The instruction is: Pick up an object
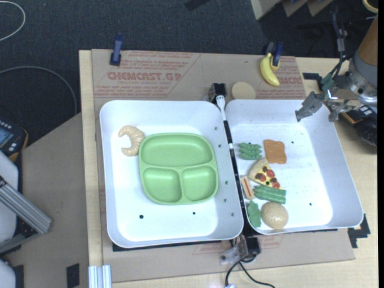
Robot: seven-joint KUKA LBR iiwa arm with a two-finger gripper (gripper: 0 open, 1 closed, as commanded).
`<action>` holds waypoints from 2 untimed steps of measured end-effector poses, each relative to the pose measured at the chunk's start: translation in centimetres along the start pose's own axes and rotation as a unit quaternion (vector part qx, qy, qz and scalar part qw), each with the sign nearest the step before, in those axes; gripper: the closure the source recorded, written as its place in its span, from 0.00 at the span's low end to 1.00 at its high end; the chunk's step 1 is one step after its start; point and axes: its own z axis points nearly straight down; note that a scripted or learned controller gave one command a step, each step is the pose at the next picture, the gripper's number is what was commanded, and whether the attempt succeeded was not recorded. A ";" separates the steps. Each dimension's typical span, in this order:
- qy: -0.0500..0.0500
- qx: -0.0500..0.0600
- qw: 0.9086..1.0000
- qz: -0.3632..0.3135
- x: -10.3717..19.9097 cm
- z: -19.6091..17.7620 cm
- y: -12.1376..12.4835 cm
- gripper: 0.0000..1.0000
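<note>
Hovering over right white bin point(336, 161) far corner, grey two-finger gripper point(312, 108) – grip state unclear, holding nothing – toy foods like flat orange toast slice point(275, 151) crowd left wall; risk: fingers strike neighbours

Dark blue-grey carpet point(90, 11) surrounds a pale wooden bench point(60, 161) topped with printed brown board point(150, 68). Thin white cable point(15, 17) loops across the floor; aluminium rail point(24, 206) lies at left.

A robotics lab: two white bins point(114, 161) sit on a protective-film board clamped with a blue clamp point(116, 50) to the table point(372, 173), cables point(12, 35) trailing over dark carpet point(120, 11)
</note>
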 end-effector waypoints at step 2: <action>0.001 0.003 1.000 0.001 6.6 16.9 -9.8 0.00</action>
